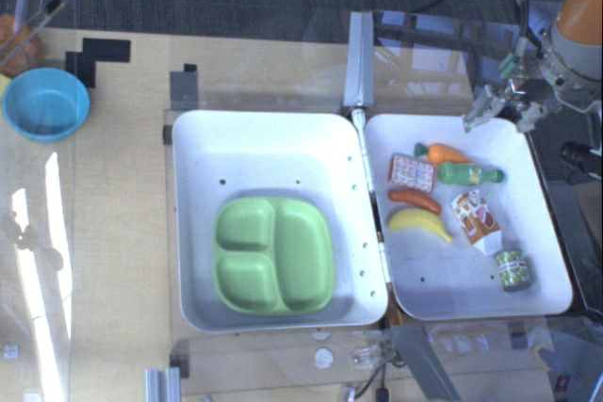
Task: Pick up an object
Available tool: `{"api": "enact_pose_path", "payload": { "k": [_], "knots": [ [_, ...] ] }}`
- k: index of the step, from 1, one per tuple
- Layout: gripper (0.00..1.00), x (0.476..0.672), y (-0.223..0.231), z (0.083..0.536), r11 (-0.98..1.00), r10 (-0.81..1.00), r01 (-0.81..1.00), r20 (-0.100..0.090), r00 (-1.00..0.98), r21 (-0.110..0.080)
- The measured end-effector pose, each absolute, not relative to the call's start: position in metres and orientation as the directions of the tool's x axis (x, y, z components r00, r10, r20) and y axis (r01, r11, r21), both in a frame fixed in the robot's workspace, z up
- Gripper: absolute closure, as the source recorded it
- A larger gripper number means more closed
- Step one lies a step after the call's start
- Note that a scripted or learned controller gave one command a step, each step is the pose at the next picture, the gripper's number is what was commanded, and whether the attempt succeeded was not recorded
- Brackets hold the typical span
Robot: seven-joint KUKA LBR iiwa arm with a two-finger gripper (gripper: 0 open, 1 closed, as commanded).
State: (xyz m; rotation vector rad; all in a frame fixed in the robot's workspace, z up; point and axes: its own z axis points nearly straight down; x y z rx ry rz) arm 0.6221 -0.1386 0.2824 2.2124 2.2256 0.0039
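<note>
End effector hangs at right bin's far rim, fingers apart.

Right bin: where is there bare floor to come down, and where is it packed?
In the right bin, bare floor lies along the front edge, left of the green can and below the banana. It is packed from the carrot and green bottle to the carton. The tool hovers by the back rim.

1. Two white bins: left bin, right bin.
2. One green divided tray.
3. One blue bowl, upper left.
4. Seven small items in the right bin: carrot, green bottle, patterned box, sausage, banana, carton, can.
</note>
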Motion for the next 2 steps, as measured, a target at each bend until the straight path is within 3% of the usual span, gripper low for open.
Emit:
{"api": "enact_pose_path", "payload": {
  "k": [1,2],
  "knots": [
    [0.00,0.623,-0.096,0.177,0.275,0.961,0.961,-0.001,-0.275,0.005],
    [0.00,0.657,-0.113,0.104,0.340,0.940,0.940,-0.007,-0.340,0.016]
  ]
}}
